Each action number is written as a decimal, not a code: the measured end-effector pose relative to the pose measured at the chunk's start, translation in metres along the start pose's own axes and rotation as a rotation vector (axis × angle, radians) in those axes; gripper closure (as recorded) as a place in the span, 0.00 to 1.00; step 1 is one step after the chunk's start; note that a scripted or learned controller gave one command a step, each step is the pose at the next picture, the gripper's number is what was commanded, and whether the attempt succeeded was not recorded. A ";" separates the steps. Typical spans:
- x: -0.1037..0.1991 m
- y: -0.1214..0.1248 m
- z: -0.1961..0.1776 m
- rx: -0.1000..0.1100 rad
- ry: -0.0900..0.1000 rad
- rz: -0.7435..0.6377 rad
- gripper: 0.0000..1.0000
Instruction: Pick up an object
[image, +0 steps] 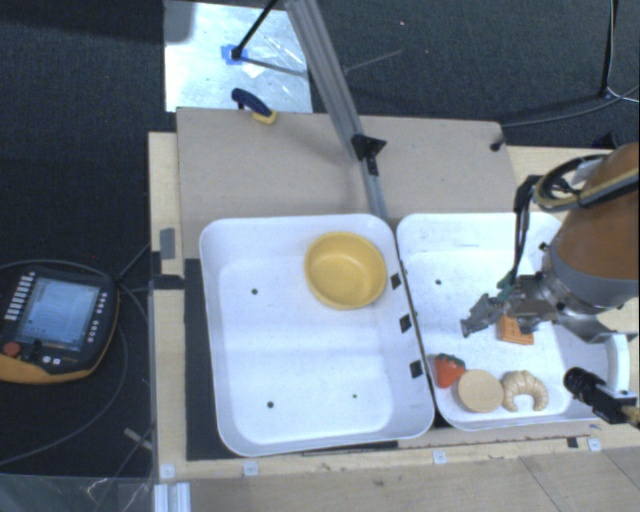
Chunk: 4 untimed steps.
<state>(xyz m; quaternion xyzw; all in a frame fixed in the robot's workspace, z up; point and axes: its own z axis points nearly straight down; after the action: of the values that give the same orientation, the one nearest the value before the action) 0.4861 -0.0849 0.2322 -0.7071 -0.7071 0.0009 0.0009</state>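
The claw (487, 316) hovers in the right bin (450, 245), fingers apart, gripping nothing. An orange block (516, 331) lies just beside it; bare bin floor spreads to its left.

A teach pendant (55, 322) is lying on the dark floor left of the bench, its cable (135, 265) trailing toward it, while a metal pole (340, 100) is slanting over the cardboard sheet (300, 165) behind the bins, a blue-and-yellow clamp (254, 105) sitting at its far edge
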 end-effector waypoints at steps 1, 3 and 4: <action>-0.003 0.004 0.043 0.000 0.000 0.000 0.00; -0.001 0.004 0.073 -0.004 0.000 0.000 1.00; -0.003 0.007 0.031 -0.007 -0.001 -0.001 1.00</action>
<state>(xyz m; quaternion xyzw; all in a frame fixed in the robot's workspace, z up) 0.4926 -0.0875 0.2015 -0.7069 -0.7073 -0.0014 -0.0017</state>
